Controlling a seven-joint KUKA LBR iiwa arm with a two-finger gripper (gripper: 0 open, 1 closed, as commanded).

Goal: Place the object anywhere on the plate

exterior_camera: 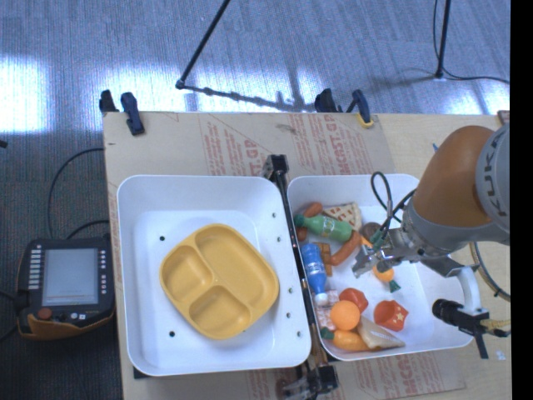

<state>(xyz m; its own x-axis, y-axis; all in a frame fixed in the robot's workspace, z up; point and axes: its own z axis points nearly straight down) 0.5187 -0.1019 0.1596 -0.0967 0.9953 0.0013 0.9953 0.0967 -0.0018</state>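
Note:
The yellow three-compartment plate (218, 280) lies in the left bin (141, 223) with nothing on it. My gripper (372, 261) hangs low over the middle of the right bin (433, 332), reaching in from the right. A small orange carrot with a green tip (386, 274) sits right at the gripper's end, touching or just below it. Whether it is gripped cannot be seen. The wrist hides what lies behind the gripper.
The right bin's left half is crowded with toy food: a green bottle (326, 227), a blue bottle (313, 266), an orange ball (345, 315), a red tomato (354, 297) and a red pepper (391, 313). A black divider (293, 248) runs between the bins.

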